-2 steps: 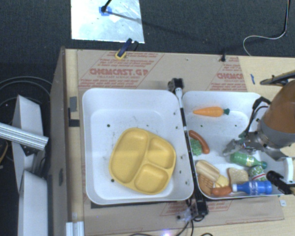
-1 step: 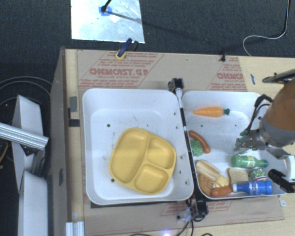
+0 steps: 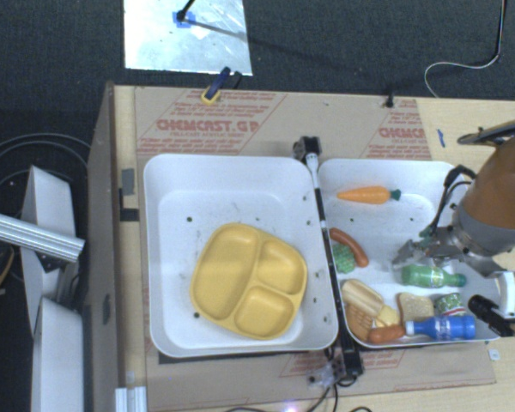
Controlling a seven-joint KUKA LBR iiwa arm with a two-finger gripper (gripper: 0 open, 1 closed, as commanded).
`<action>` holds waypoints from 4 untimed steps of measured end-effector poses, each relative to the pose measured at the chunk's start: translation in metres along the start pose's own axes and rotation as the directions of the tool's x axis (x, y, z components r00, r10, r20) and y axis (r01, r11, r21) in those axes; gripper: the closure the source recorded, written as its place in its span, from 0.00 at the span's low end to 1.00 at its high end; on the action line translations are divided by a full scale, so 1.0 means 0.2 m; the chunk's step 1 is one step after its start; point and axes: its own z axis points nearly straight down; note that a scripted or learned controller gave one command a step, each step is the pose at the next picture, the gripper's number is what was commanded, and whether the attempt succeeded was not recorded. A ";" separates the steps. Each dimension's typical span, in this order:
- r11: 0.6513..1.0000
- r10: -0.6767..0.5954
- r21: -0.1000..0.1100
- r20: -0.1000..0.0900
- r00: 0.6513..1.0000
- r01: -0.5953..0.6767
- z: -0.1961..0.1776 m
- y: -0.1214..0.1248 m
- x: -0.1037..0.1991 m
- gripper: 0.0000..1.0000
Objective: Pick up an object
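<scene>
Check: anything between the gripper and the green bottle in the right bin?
Nothing visible. The gripper sits just above-left of the green bottle, with bare bin floor between them. The hot dog lies further left, out of the path.

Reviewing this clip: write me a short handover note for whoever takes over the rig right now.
Gripper: low in the right bin, just above the green bottle; nothing seen between its fingers, and whether they are open or shut is unclear.
Right bin: carrot at the back, sausage by the divider, bread and blue bottle at the front.
Left bin: yellow tray.
Done: nothing lifted.
Left: grasp one object and raise it.
</scene>
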 end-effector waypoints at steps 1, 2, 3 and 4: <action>1.000 -0.002 -0.003 0.000 1.000 0.002 -0.05 0.01 0.00 1.00; 1.000 -0.002 -0.002 0.000 1.000 0.002 -0.05 0.00 0.00 0.00; 1.000 0.003 0.002 0.000 1.000 -0.003 0.05 -0.09 0.02 0.00; 1.000 0.001 -0.004 -0.001 1.000 -0.001 0.00 -0.08 0.03 1.00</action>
